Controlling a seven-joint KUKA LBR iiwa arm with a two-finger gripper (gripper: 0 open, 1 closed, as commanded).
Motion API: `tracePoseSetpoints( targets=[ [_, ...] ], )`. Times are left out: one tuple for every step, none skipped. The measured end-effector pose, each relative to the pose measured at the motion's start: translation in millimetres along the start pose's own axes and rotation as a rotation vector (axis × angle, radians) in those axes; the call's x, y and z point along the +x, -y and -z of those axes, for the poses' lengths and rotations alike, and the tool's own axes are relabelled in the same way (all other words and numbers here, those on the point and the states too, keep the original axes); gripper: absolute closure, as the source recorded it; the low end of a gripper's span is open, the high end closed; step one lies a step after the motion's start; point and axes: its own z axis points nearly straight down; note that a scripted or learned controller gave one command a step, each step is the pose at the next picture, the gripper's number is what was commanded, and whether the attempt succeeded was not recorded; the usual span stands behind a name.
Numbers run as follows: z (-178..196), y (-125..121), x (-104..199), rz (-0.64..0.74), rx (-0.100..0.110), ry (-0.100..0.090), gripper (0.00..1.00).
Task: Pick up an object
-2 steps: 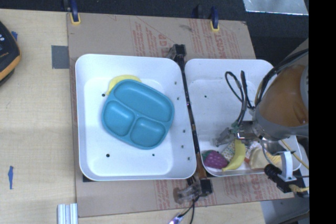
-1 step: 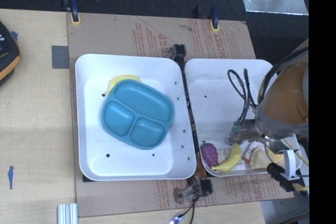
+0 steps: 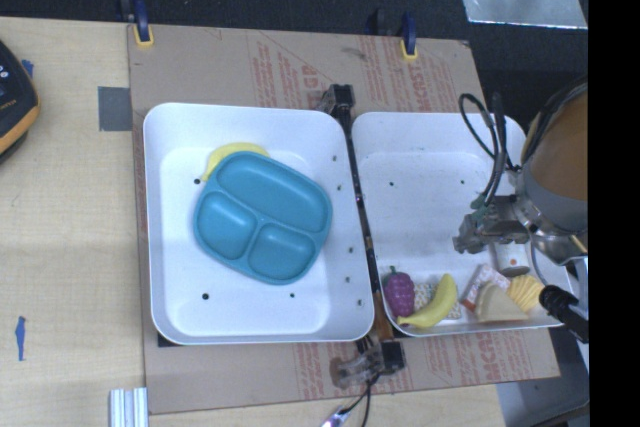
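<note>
Approach step: gripper [image 3: 497, 237], opening unreadable, apparently empty, above right bin [image 3: 420, 130]; next, descend to banana [image 3: 436, 305] at near edge.

grey arm [image 3: 556, 177] w/ orange band, black cables looped alongside, grey metal wrist assy
</note>
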Motion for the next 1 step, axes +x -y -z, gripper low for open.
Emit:
tracePoseSetpoints(
  targets=[
    [-101.8, 0.4, -0.8, 0.001, 0.001, 0.0, 1.0]
  ],
)
